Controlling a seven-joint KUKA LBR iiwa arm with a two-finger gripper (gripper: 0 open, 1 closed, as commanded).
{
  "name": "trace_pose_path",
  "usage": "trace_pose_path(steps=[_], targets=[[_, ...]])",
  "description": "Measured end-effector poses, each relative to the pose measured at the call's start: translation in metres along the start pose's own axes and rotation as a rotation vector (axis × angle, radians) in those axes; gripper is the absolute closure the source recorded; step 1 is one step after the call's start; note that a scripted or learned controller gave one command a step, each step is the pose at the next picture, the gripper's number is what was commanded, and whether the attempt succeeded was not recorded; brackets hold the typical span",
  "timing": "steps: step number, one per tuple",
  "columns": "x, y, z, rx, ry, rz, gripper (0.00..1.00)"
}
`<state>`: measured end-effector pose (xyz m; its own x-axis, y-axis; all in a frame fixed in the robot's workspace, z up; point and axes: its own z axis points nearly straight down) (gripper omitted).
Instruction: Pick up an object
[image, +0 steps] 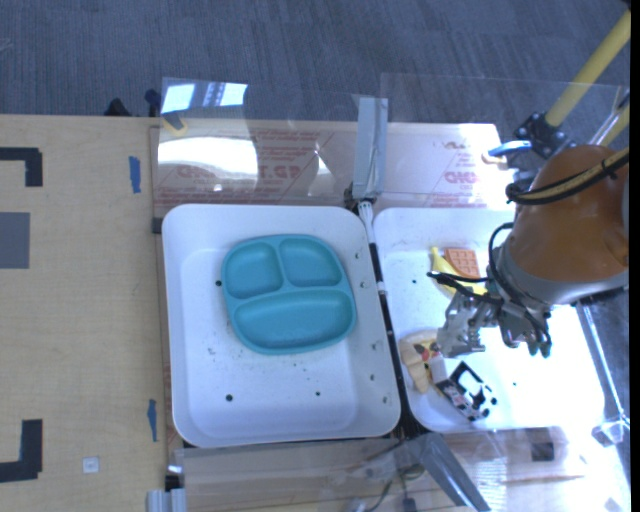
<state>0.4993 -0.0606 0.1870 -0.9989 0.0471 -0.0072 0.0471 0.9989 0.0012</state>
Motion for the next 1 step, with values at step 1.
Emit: trace_pose_path(steps=[1], targets=[[-0.0007,0.0130,0.0014,-0.001,0.001,-0.417,1.00]])
